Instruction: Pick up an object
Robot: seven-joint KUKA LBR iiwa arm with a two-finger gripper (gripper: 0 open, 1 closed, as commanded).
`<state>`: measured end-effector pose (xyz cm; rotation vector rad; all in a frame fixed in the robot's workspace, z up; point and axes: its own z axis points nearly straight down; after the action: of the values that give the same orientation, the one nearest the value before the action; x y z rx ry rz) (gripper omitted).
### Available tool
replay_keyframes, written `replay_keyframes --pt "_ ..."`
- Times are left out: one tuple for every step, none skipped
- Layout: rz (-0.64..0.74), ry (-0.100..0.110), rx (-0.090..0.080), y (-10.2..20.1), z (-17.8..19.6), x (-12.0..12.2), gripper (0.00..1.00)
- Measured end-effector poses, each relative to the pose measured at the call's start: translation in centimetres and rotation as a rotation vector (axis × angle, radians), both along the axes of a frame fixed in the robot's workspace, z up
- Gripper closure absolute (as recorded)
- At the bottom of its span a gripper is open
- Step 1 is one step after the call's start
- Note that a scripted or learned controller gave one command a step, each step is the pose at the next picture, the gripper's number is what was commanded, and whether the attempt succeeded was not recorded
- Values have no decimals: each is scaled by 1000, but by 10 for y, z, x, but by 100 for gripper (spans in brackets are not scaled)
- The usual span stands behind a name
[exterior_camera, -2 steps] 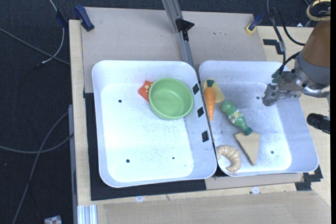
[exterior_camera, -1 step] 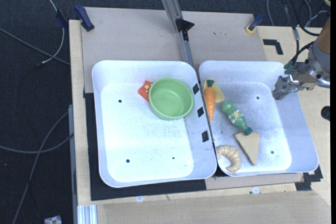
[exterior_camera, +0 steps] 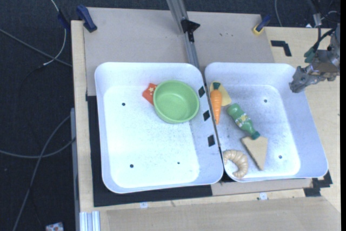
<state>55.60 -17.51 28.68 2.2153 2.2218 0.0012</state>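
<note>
Carrot [exterior_camera: 215, 105] beside green bottle [exterior_camera: 243, 121], wedge [exterior_camera: 256, 151], croissant [exterior_camera: 237, 162]; green bowl [exterior_camera: 175, 101] apart.

We see 6 loose items spread over 2 shallow white bins. In the left white bin [exterior_camera: 116, 170], a round green plastic bowl [exterior_camera: 175, 101] sits upright near the upper right corner, partly covering a small red-orange piece [exterior_camera: 148, 93] at its left edge. In the right white bin [exterior_camera: 303, 132], an orange toy carrot [exterior_camera: 216, 105] lies lengthwise along the left wall, touching a pale yellow item [exterior_camera: 224, 96] just beside it. A green toy bottle [exterior_camera: 242, 121] lies slanted near the middle. Below it we find a tan wedge-shaped slice [exterior_camera: 256, 151], and a beige curved croissant-like toy [exterior_camera: 237, 162] just beside it at the bin's lower left corner.
</note>
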Motion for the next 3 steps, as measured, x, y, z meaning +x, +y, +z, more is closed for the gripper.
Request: replay_keyframes --pt "4 4 2 51 -1 14 100" --pt "5 9 4 101 -23 34 100" --pt "5 5 3 159 -35 59 100"
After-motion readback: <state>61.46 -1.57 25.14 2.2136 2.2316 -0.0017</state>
